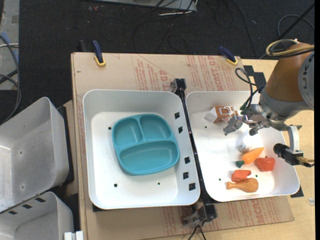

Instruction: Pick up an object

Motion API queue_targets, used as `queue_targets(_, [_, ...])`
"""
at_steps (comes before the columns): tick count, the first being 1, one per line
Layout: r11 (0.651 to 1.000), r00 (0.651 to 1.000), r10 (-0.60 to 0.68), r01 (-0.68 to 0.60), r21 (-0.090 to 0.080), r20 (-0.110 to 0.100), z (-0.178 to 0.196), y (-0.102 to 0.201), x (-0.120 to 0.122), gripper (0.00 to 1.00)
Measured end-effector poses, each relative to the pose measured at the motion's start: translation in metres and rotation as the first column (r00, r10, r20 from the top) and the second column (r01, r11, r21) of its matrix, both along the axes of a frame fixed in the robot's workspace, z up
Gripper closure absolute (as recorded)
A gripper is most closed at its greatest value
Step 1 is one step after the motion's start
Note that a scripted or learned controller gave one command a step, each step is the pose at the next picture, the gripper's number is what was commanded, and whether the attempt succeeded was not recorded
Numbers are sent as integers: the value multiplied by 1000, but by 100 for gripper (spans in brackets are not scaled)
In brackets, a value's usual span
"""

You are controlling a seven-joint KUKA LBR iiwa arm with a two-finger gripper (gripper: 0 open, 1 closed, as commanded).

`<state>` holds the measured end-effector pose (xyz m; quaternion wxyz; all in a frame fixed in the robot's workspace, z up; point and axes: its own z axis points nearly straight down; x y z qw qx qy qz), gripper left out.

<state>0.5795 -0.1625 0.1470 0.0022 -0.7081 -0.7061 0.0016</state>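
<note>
My gripper point(243, 127) hangs over the upper middle of the right bin point(210, 149), its two fingers spread open with nothing between them. Just to its upper left lies a small orange and white box point(224, 114). Below the gripper rest an orange carrot point(251, 155) and a red pepper point(266, 164). Nearer the bin's front edge are a small red-orange piece point(240, 175) and a tan chicken drumstick point(243, 185). A small grey spot point(243, 147) sits under the gripper; what it is I cannot tell.
The left bin point(100, 184) holds a teal divided plate point(145, 144). A black divider point(189, 149) runs between the two bins. Other white bins point(30, 149) stand off the bench at the left. The arm point(287, 84) enters from the right.
</note>
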Motion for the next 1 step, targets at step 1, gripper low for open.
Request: queue_targets(1, [1000,1000,0,0,-6,18,-32,-2,4,0])
